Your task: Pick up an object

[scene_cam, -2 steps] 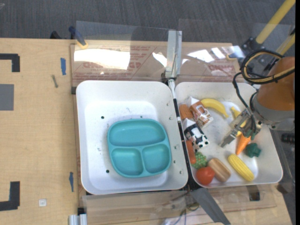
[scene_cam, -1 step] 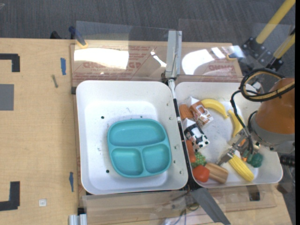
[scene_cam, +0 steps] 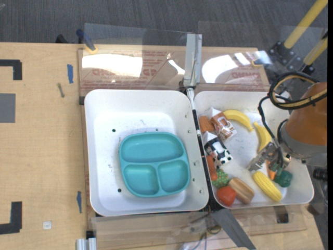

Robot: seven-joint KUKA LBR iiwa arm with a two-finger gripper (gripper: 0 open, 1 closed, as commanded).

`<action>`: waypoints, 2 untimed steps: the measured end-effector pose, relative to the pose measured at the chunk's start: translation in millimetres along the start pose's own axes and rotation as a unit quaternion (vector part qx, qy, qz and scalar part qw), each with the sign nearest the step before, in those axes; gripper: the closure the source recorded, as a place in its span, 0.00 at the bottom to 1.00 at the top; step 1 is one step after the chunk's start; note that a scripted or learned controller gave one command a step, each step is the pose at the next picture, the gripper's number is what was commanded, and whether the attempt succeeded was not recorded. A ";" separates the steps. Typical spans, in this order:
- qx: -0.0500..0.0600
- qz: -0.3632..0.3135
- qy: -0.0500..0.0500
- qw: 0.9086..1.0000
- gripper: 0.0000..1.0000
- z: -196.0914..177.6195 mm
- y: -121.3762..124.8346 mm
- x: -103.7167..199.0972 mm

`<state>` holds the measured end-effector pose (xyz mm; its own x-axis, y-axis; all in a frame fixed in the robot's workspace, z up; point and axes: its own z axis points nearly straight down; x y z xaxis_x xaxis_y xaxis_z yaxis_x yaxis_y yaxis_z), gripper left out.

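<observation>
You're mid-approach: gripper (scene_cam: 266, 159) low in the right bin (scene_cam: 304, 194) beside the corn cob (scene_cam: 267, 185), finger state unclear, I can't tell; next, close and lift.

Faint red print runs across the cardboard strip (scene_cam: 112, 72) behind the bins, too blurred to read.
</observation>
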<state>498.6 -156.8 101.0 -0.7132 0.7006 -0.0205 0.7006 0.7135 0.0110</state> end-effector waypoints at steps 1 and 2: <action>0.002 -0.020 0.006 1.000 1.00 -140.2 30.8 47.7; 0.003 -0.050 0.008 0.999 1.00 -163.8 121.5 4.8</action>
<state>576.6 -65.7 266.0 -0.7804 0.6253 -0.0047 0.6253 0.7804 0.0038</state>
